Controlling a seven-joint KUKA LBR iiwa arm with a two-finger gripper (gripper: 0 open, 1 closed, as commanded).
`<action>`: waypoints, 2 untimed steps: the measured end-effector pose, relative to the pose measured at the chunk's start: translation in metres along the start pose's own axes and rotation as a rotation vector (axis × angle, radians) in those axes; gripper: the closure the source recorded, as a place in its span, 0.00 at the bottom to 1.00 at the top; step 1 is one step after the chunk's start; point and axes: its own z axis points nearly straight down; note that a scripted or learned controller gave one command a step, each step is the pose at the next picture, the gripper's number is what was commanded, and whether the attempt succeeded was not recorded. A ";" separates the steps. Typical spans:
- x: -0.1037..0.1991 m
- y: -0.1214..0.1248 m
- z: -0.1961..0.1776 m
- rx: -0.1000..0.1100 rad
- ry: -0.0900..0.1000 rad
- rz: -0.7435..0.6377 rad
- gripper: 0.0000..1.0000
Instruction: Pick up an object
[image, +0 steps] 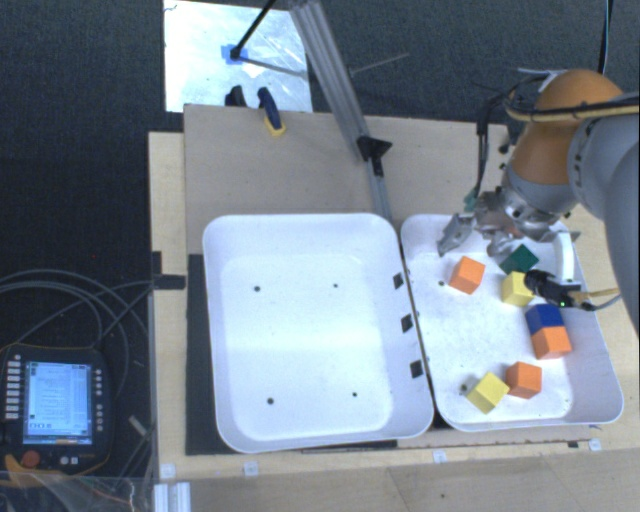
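We see the bench carrying two shallow white bins side by side, the left bin bare on its floor and the right bin holding all the blocks. The grey arm with its orange band reaches in from the right and hangs over the far end of the right bin, its gripper just above the orange block; we cannot tell how the claw is set. Near it lie a green block, a yellow block, a blue block touching another orange block, and, toward the near rim, a third orange block beside a second yellow block. A teach pendant sits left of the bench.
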 end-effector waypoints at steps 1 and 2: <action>0.000 0.002 -0.015 -0.008 -0.001 -0.002 1.00; 0.000 0.002 -0.081 -0.012 -0.002 -0.001 1.00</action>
